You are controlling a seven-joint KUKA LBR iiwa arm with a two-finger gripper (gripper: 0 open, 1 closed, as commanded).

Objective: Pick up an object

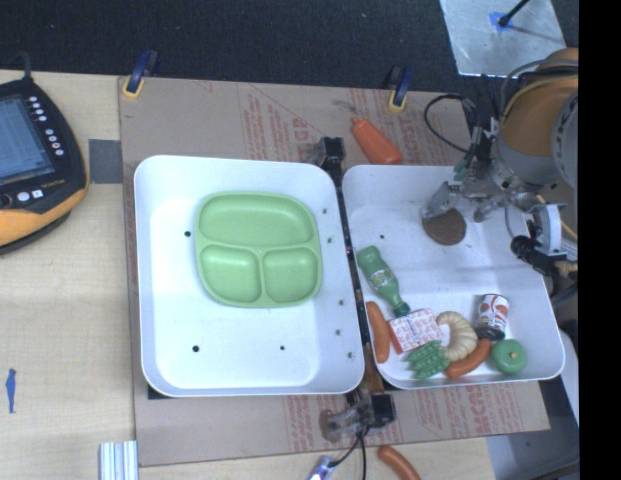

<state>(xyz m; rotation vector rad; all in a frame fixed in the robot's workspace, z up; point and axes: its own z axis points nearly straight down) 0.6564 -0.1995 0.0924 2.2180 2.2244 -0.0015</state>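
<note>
Crowded along the near edge of the right bin [550,298]: green ball [508,356] in the near right corner, small can [493,315], beige ring [455,330], red-white packet [414,326], orange carrot [378,330]. Just beyond, by the left edge, a green bottle [380,280], lying tilted. Farther, toward the far edge, a brown disc [447,230], well apart from the rest. Right above its far side, the gripper [452,208]; open or closed, not possible to tell. In the left bin [160,298], a green divided plate [258,248].
</note>
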